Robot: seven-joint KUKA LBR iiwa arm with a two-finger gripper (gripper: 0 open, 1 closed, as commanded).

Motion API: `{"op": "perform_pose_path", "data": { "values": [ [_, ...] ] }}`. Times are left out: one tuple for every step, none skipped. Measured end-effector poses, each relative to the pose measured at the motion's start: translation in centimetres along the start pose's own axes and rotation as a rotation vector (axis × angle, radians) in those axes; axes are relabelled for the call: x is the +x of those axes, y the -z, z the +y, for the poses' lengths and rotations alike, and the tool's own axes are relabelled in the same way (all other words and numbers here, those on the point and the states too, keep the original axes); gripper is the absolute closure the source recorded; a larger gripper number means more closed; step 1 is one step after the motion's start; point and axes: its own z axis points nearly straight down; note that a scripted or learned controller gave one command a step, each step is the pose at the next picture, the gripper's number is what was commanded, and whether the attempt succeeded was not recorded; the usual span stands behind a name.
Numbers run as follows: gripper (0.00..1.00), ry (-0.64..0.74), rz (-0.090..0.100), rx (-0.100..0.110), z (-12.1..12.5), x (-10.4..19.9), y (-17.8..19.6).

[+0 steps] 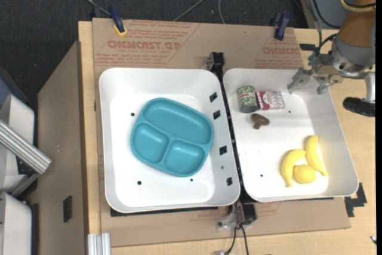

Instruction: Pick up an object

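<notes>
The gripper (310, 77) hangs over the right bin's (334, 128) far edge, fingers seemingly spread and holding nothing (the view is small). Just left of it lies a can (246, 98); yellow bananas (303, 161) sit well below.

Board under the bins, left print: the brown cardboard sheet (179, 33) bears red lettering, "CHEMCAST GP", with smaller red lines beneath too fine to read.
Board, right print: the same red wording seems to repeat near the right bin's far edge, partly covered.
Small carton (270, 100): red and white label, wording illegible.
Green can (246, 98): label unreadable.
</notes>
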Motion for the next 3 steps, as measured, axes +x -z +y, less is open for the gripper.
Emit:
{"op": "perform_pose_path", "data": {
  "values": [
    [1.00,0.001,-0.003,-0.007,0.2,0.0,1.5],
    [1.00,0.001,-0.004,-0.012,0.2,0.8,6.5],
    [1.00,0.000,-0.004,-0.012,0.4,0.9,11.0]
  ]
}}
